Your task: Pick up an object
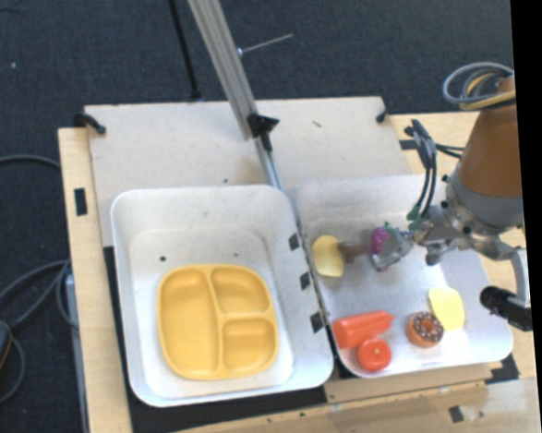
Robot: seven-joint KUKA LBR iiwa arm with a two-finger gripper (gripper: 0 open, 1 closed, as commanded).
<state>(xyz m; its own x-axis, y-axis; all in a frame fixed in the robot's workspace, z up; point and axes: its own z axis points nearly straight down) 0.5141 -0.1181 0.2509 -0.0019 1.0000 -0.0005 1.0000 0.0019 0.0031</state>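
The end effector (387, 252), whose grip I cannot tell, sits low in the right white bin (344, 201) beside a small magenta plastic toy (381, 239), which could be nudged aside, slipping away ungrasped.

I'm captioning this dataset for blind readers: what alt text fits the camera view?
A grey robot arm reaches from the right into the right bin, its pincer low beside a small purple object. That bin also holds a pale yellow piece, carrot, tomato, doughnut and yellow block; the left bin holds a divided yellow tray.
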